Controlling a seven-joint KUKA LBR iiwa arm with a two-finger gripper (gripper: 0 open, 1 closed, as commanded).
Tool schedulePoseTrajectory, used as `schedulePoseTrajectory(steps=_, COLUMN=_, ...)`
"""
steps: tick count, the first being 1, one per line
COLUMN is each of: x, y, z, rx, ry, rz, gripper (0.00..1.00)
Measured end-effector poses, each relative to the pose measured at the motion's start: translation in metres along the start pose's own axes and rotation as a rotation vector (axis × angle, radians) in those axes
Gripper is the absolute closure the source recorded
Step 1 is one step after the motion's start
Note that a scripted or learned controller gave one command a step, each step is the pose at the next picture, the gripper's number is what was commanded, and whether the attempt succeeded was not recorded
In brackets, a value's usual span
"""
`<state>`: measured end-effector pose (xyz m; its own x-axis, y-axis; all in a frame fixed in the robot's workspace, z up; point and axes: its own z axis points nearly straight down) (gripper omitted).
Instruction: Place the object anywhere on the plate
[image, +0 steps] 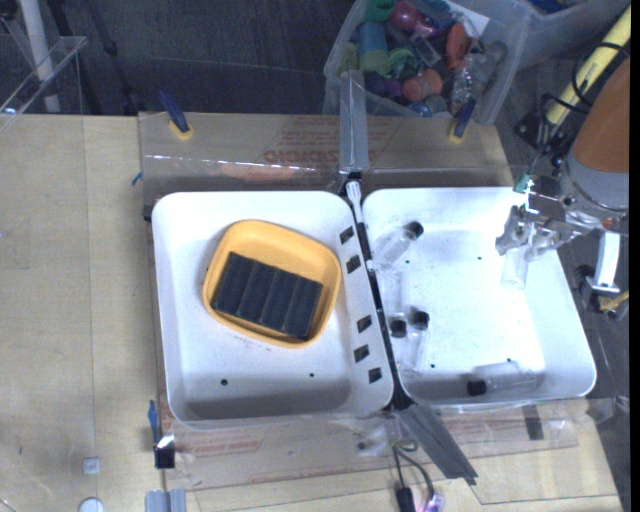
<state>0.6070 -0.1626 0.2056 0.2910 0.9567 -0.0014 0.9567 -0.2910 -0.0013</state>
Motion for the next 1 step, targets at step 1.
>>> schedulePoseTrajectory(steps=1, x=0.0586, y=-0.0050, z=0.0592, rx=0.003, ry=0.002, rz=-0.133, gripper=1.00)
